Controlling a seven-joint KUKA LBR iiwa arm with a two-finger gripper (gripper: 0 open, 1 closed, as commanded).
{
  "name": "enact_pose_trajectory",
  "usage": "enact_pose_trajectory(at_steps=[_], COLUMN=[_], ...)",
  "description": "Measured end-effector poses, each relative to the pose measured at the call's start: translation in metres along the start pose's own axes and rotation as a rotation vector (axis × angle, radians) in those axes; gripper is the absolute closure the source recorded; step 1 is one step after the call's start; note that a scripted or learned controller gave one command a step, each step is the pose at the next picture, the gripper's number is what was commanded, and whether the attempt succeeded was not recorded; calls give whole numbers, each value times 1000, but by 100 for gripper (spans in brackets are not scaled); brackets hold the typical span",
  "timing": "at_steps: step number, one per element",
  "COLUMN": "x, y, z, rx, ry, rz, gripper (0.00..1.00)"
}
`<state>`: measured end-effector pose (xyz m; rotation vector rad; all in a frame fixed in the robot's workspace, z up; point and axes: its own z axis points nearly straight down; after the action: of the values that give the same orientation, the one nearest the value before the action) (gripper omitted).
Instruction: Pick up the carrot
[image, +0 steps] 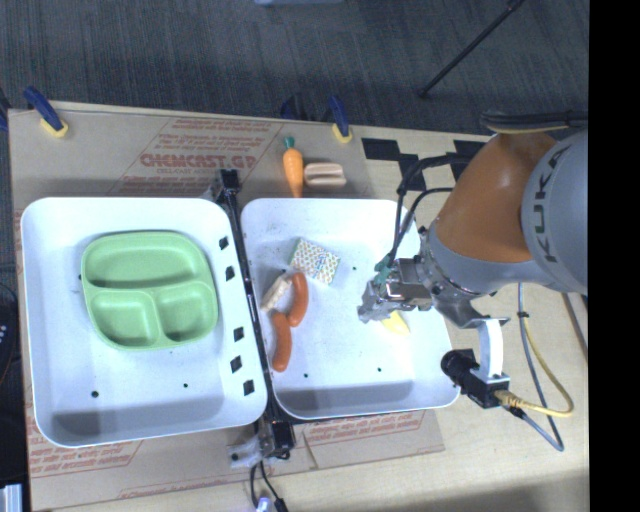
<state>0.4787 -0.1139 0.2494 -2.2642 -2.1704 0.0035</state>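
Orange carrot (292, 170) outside right bin's (345, 400) far edge | jaws (385, 305) inside bin, grip unclear

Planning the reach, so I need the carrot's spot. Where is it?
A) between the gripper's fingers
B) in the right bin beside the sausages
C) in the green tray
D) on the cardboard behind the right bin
D: the carrot lies on the cardboard just beyond the right bin's far rim, beside a small hot dog bun.

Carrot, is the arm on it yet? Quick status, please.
Gripper low in the right bin, over a yellow piece. Carrot on the bench beyond the bin's far rim, untouched. Hot dog bun beside it.
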Motion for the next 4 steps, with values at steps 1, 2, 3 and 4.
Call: enact_pose_trajectory(at_steps=[1, 2, 3, 4], x=[-86, -4, -49, 75], y=[37, -2, 6, -6], z=[-14, 25, -41, -7], rx=[-4, 1, -3, -1], ry=[-3, 1, -2, -1], rz=[-222, 218, 66, 45], gripper=[100, 100, 100, 100])
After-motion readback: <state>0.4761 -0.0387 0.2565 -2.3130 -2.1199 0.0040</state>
